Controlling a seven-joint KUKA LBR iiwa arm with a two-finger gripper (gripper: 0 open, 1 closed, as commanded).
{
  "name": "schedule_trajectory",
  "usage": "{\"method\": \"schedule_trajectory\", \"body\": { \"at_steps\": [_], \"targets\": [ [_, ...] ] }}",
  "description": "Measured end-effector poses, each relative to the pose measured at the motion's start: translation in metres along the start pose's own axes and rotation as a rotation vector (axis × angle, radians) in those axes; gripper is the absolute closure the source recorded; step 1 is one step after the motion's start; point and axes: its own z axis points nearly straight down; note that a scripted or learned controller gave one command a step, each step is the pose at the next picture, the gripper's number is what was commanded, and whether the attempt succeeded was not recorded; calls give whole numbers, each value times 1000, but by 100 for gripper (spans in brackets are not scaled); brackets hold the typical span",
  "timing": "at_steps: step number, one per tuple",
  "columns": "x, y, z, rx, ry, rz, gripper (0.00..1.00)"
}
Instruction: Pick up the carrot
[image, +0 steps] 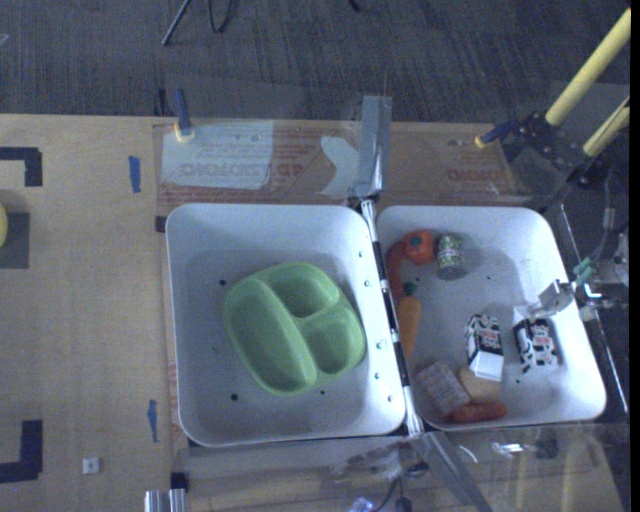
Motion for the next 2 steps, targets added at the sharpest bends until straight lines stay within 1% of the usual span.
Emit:
{"method": "schedule_trajectory", "body": {
  "at_steps": [1,2],
  "targets": [
    [26,39,114,-6,0,-45,0],
    [25,40,103,-9,-1,-44,100]
  ]
}}
